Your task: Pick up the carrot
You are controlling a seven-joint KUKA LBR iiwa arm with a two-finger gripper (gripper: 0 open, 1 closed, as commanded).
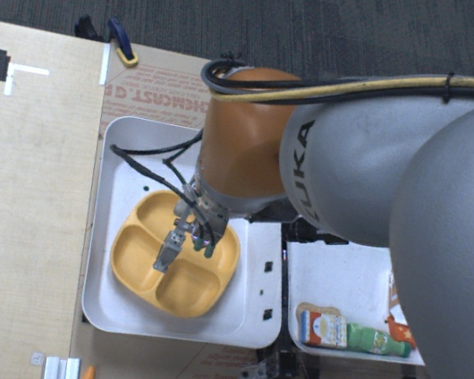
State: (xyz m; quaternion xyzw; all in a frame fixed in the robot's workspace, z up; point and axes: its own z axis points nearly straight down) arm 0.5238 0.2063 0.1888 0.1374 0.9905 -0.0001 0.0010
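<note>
Okay, the gripper [173, 253] hangs over the yellow divided plate [139, 258], right above its centre ridge; you can't tell whether it is released or clenched, and nothing shows in it. That plate sits in the left bin [123, 164]. Well right of the plate, in the right bin [341, 266], lies a white-and-green tube [348, 333]. Just past the tube's far end from the plate, a small orange piece [397, 331] pokes out from under the arm [422, 171], likely the carrot, mostly hidden.
</note>
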